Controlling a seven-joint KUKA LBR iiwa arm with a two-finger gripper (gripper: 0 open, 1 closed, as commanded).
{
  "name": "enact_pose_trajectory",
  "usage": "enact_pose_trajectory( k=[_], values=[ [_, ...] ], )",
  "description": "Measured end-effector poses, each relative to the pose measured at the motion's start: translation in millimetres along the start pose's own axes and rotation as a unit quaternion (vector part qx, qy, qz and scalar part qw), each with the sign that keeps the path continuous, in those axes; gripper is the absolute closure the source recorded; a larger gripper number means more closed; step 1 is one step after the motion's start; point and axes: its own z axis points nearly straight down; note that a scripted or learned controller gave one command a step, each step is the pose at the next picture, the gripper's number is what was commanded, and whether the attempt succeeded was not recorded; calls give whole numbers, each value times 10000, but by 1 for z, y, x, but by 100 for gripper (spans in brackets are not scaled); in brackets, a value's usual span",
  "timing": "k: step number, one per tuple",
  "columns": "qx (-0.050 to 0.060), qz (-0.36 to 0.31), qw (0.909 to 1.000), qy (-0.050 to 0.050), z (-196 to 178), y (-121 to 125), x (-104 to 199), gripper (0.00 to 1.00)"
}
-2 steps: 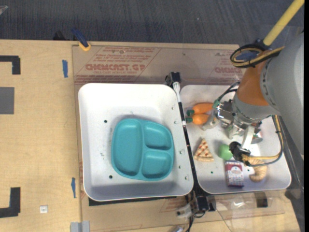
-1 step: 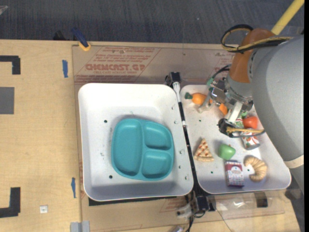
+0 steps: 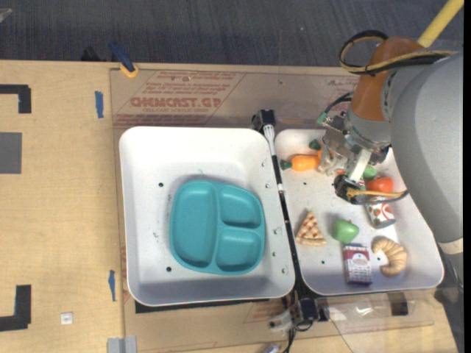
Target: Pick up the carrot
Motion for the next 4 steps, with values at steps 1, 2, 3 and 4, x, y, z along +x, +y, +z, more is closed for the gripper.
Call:
enact_pose_trajectory(
  k=[1, 2, 3, 4],
  values=[
    [68, 71, 9999, -119, 4, 0, -16, 0],
    [-3, 299, 9995, 47, 13, -19, -36, 0],
    [-25, 282, 9996, 36, 0, -18, -36, 100],
    [-7, -553, 9985, 44, -87, -71, -15, 100]
  ],
)
